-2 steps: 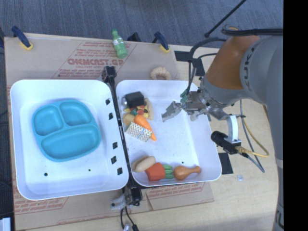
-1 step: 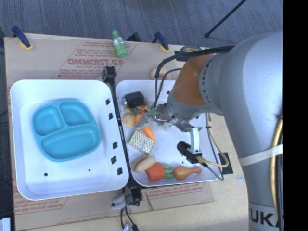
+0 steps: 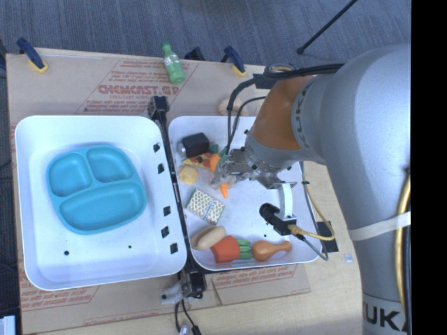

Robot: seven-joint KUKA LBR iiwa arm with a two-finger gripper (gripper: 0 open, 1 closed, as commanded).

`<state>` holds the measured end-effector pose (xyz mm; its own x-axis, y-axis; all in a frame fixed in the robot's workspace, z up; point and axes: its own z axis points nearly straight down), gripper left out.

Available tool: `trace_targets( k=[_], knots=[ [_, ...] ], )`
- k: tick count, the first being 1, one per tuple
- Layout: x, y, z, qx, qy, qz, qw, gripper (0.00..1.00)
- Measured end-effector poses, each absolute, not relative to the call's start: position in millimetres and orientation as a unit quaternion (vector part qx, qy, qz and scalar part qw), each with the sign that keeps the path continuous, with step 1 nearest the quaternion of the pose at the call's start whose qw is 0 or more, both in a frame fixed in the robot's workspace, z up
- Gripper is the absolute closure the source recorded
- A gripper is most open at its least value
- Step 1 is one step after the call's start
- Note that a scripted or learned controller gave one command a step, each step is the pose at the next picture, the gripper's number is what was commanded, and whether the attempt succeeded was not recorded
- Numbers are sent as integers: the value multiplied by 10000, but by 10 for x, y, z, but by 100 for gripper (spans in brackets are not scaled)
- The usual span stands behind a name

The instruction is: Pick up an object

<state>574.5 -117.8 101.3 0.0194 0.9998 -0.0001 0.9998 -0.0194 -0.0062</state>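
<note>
Cardboard-covered worktop (image 3: 126, 93) on grey carpet floor (image 3: 105, 12). Claw (image 3: 225, 176) low in right white bin (image 3: 307, 253), over small orange carrot-shaped toy (image 3: 223, 189); its state: cannot tell. Blue divided plastic tray (image 3: 96, 187) in left white bin (image 3: 28, 208).

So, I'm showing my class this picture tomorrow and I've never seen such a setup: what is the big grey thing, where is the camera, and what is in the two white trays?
The grey machine with an orange band is a robot arm, reaching in from the right. The one camera looks down from above. Its gripper is low over the right bin, among toy foods: a carrot-like piece, a checkered block and a black block. Whether it holds anything cannot be told. The left bin holds a blue divided plate. A green bottle lies outside on the bench.
</note>
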Motion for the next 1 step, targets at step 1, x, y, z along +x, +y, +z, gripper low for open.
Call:
trace_targets(
  k=[1],
  knots=[
    [5870,-941,2500,-7072,-7070,2,-2,100]
  ],
)
